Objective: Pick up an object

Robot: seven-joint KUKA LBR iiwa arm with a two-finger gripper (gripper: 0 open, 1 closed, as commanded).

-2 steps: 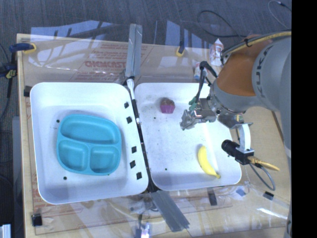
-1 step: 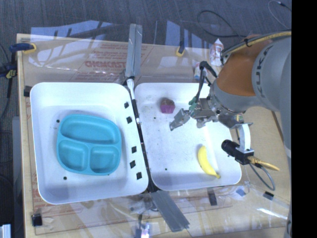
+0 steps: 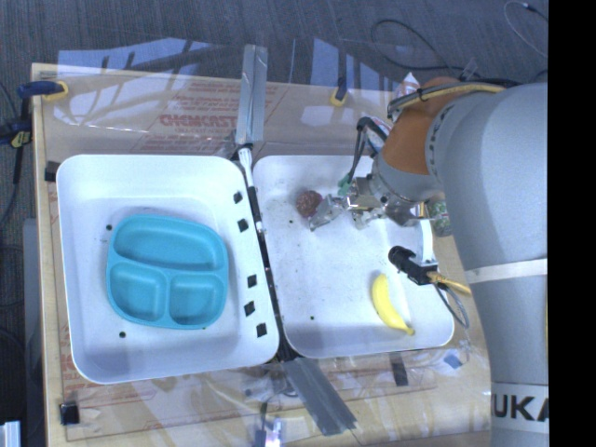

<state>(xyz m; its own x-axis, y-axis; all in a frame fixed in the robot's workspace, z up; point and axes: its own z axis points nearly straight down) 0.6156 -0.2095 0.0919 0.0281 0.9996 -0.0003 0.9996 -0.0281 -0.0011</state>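
On worktop (image 3: 121,119), left side: white left bin (image 3: 79,203) noted, with blue three-compartment plate (image 3: 168,270) laid flat on its floor. Right bin (image 3: 317,287) set directly beside it. Small reddish-brown lump (image 3: 308,201) seen in right bin's far part, left of centre. Hand (image 3: 328,214) positioned just right of lump; contact cannot be told, nor hand's width. Banana (image 3: 391,304) found near front right corner, apart from hand. Grey arm (image 3: 494,175) noted at right.

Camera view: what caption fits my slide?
Arm over right bin by a brown lump and banana; blue divided plate in left bin.
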